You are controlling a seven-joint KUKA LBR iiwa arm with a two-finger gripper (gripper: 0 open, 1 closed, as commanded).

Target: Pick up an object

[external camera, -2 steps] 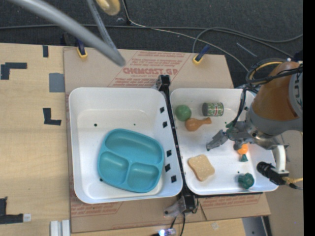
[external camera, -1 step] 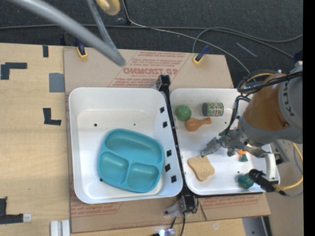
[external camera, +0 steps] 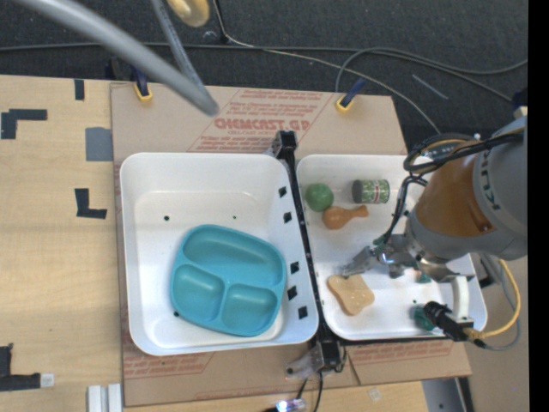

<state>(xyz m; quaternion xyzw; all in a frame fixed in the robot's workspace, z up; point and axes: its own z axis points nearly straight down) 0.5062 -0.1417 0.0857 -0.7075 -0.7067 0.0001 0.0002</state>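
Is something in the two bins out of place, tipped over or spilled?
Only one thing: the small green-labelled can at the back of the right bin lies on its side. The blue divided tray sits flat in the left bin. Nothing looks spilled.

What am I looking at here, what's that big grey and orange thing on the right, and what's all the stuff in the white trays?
This is one camera fixed above a workbench, looking down at a slant. The big grey and orange shape is a robot arm reaching in from the right. Its tool, the part meant for picking things up, hangs low over the right white bin.

Two shallow white bins sit side by side. The left bin holds a blue divided tray. The right bin holds a green ball, a small can with a green label lying on its side, a tan drumstick-shaped toy and a tan piece like a slice of bread.

The tool sits just above the bread slice. Nothing is visibly held between its fingers, and I can't tell whether they are open or shut.
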